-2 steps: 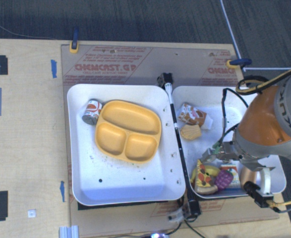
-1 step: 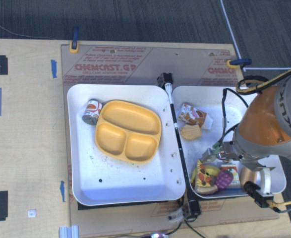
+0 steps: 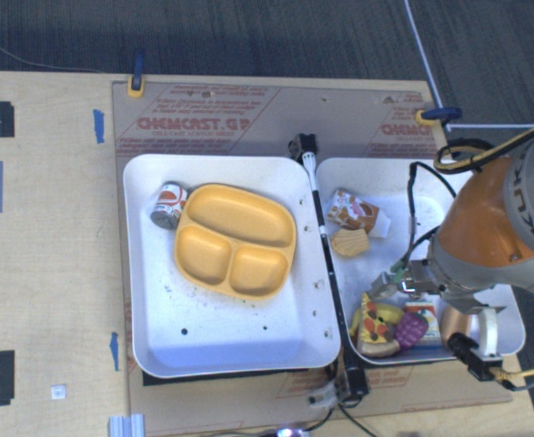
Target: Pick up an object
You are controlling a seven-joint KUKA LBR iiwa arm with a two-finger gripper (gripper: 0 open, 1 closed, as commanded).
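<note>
The right bin (image 3: 385,176) holds a red-and-white snack packet (image 3: 353,210) and a tan biscuit-like piece (image 3: 349,242) near its left wall. At its front lies a colourful pile: a yellow and red toy food pack (image 3: 374,322) with purple grapes (image 3: 412,329) against it. My gripper (image 3: 396,285) hangs low in this bin, just above and behind that pile, below the orange band (image 3: 485,217). The wrist hides what lies directly beneath it. Nothing is visibly held.
The left bin (image 3: 230,353) carries a yellow divided plate (image 3: 235,239) and a small crushed can (image 3: 167,205) at its back left corner. A shiny brown object (image 3: 456,321) lies at the right bin's front right. Cables run along the divider (image 3: 317,208).
</note>
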